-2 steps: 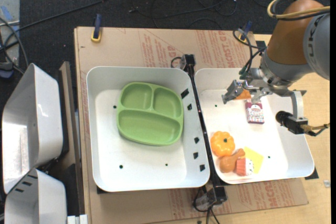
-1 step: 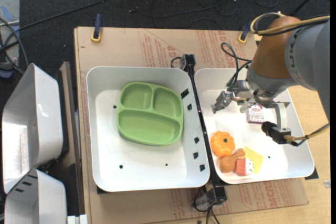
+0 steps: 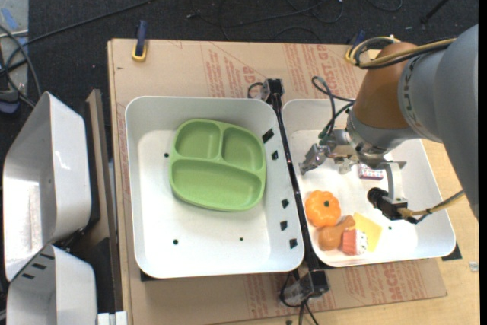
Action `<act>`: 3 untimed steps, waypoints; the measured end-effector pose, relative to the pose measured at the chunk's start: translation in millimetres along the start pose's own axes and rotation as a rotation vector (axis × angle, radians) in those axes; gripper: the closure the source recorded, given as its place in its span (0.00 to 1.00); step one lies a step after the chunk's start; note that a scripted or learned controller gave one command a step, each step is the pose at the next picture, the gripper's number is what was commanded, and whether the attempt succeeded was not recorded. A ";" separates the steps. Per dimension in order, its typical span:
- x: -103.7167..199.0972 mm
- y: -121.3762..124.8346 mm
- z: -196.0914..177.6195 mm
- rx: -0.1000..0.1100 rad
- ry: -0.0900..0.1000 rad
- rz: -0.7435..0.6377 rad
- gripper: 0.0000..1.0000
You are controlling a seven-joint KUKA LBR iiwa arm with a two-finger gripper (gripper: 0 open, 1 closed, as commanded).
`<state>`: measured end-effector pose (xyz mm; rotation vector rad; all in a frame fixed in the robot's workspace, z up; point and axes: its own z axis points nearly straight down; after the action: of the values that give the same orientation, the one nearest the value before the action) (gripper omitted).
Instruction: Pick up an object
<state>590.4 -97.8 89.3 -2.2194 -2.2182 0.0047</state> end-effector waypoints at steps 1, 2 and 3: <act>-0.1 1.3 -13.3 -0.005 -0.001 0.001 1.00; 1.3 -1.7 -76.3 -0.010 -0.001 -0.002 1.00; 2.5 -2.6 -140.0 -0.011 -0.002 -0.004 1.00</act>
<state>588.4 -95.4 229.4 -2.2213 -2.2287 -0.0053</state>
